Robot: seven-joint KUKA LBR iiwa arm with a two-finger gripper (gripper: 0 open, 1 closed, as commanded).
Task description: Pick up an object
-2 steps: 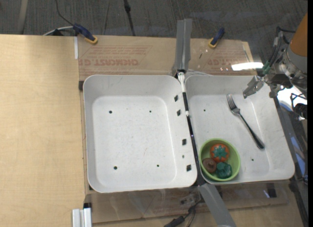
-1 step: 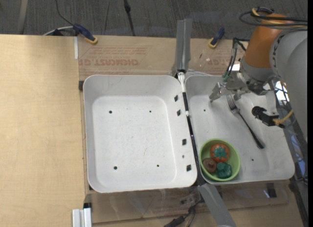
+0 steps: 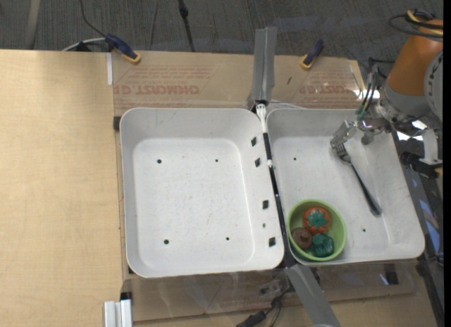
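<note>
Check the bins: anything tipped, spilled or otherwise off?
Nothing spilled or broken. The green bowl sits upright in the right bin, pushed into its near-left corner, with small toys inside. The fork lies flat on the bin floor, slanted, its prongs right under the claw. The left bin looks normal.

Fork (image 3: 361,180) and bowl (image 3: 318,231) crowding right bin (image 3: 394,248)

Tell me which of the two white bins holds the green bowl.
The right bin, under the pincer. The green bowl sits in its near-left corner, beside a fork.
</note>
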